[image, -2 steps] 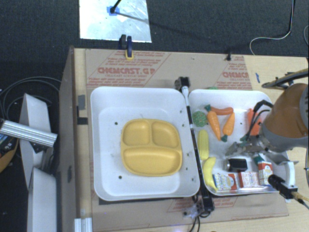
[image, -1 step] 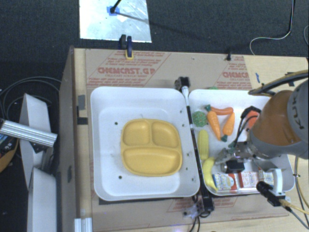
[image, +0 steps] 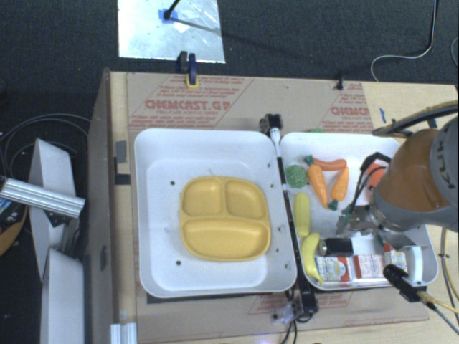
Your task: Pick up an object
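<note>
The right bin (image: 358,143) holds toy food. A green broccoli (image: 295,175) lies at its left, with three orange carrots (image: 318,183) beside it. A pale yellow piece (image: 302,213) and a yellow banana (image: 310,256) lie along the left wall. A white and red packet (image: 349,268) rests at the front. My gripper (image: 349,221) hangs low over the middle of this bin, just right of the carrots and above the packet. The wrist hides what is under it.
The left bin (image: 154,192) holds a yellow divided plate (image: 224,217). A black clip (image: 273,125) sits on the rim between the bins. Brown cardboard (image: 215,99) lies behind both bins.
</note>
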Motion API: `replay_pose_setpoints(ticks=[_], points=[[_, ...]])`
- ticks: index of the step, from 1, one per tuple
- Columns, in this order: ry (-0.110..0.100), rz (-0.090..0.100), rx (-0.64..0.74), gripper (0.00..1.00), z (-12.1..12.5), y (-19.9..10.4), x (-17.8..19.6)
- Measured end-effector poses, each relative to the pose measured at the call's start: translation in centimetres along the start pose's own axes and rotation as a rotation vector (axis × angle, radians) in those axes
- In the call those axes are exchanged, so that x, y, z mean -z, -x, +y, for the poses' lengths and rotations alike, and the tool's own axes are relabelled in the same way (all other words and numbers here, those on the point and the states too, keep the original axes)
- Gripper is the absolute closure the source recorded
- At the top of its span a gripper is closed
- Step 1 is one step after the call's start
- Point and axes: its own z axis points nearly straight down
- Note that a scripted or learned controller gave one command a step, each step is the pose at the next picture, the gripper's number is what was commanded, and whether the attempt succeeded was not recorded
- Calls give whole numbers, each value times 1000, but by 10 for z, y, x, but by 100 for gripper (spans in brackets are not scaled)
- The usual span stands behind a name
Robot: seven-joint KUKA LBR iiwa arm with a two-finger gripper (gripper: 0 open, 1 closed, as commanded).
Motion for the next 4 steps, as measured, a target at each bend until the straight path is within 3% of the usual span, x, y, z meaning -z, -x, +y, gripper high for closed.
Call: replay_pose_setpoints(ticks=[1,2,3,4], points=[[0,0,0,0,0,0,0],[-9,0,-2,0,71,-20,-12],[-12,3,0,0,138,-21,-13],[-68,1,-16,0,166,-22,-15]])
